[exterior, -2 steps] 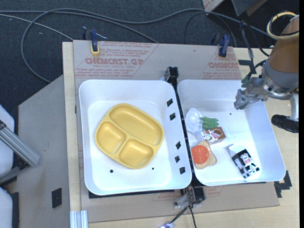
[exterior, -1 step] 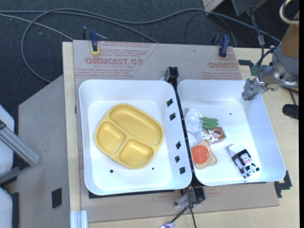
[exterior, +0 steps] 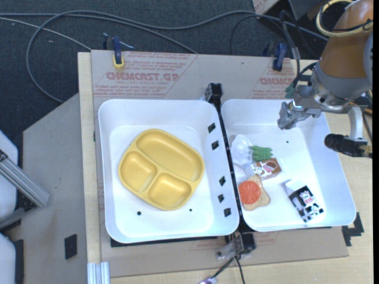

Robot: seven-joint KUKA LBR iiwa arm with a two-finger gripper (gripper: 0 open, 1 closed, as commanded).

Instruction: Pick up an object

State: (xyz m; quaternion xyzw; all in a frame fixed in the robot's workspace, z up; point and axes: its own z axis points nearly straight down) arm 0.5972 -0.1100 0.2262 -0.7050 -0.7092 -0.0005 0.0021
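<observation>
Camera view: two white bins sat side by side on the bench, left bin (exterior: 112,158) carrying a yellow three-compartment tray (exterior: 161,168) tilted a bit across its floor, nothing else in there but a couple of small dark specks. Right bin (exterior: 331,176) held the candidates: a clear crumpled plastic piece (exterior: 240,148) by the divider, a small green toy (exterior: 261,153) just beside it, a brown-and-red block-like toy (exterior: 268,168) touching or nearly touching the green one, an orange-red round toy on a tan base (exterior: 253,193) lower down near the divider, and a black-and-white boxy item (exterior: 304,202) well apart toward the bin's near right corner. Arm came in from the right, orange band up top; gripper (exterior: 288,116) hung over the far part of the right bin, above bare white floor, away from all items. Fingers looked close together with nothing between them, but too small and dark to say open or closed, so cannot tell. Step in hand, by my read: approach, no object chosen or contacted yet. Next move calls for travel toward the cluster near the divider or the lone black-and-white item, then descent; lone one looked easier, less crowding
</observation>
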